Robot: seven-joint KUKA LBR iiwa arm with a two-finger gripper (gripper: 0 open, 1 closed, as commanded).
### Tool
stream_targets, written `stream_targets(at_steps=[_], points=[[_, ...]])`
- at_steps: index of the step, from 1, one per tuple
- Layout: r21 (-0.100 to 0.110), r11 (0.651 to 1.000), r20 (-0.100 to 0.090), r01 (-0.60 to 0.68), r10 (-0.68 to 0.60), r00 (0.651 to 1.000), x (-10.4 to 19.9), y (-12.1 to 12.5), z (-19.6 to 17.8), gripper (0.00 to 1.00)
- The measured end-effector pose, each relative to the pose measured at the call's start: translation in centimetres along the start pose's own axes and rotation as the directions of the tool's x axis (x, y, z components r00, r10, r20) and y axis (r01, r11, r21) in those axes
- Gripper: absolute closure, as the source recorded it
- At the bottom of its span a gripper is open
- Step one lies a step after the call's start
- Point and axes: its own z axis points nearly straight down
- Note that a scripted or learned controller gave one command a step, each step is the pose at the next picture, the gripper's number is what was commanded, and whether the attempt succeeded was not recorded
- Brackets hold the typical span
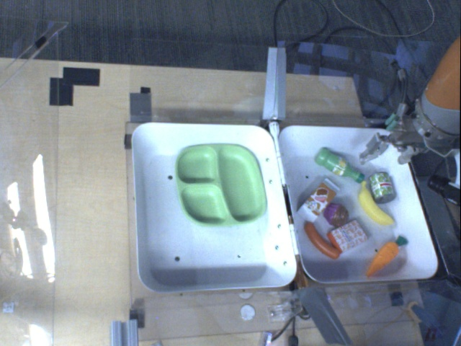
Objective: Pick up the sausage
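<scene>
Handling: the sausage [322, 240] is judged light, stiff and smooth-skinned, likely a plastic toy, so some slipping is to be expected under a weak grip.
Grasp point: the middle of its length is judged best, taken across the narrow width, with the fingers set on its two long sides.
Crowding: a small patterned box [348, 235] is seen touching or just beside its right flank, so little room is left on that side.
Appearance: a short, rounded, orange-red cylinder is shown, lying flat and slanted from upper left to lower right.
Position: it is found in the lower left part of the right bin [418, 209], near the divider between the bins.
Neighbours: a purple round item [336, 213] and a carton [320, 197] are seen just above it; a carrot [383, 256] lies well to its right.
Pincer: the pincer [384, 147] is seen at the upper right of the right bin, well apart from the sausage; its fingers appear spread apart, with nothing between them.
Left bin: a green divided tray [220, 182] is held there.
</scene>
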Motion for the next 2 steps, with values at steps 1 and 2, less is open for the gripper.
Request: stream_targets(at_steps=[1,2], points=[[-0.006,1.000,0.001,0.007,-0.007,1.000,0.2,0.2,-1.2,1.00],[0.000,0.998,0.000,-0.070,0.070,0.998,4.3,-2.6,9.0,1.00]])
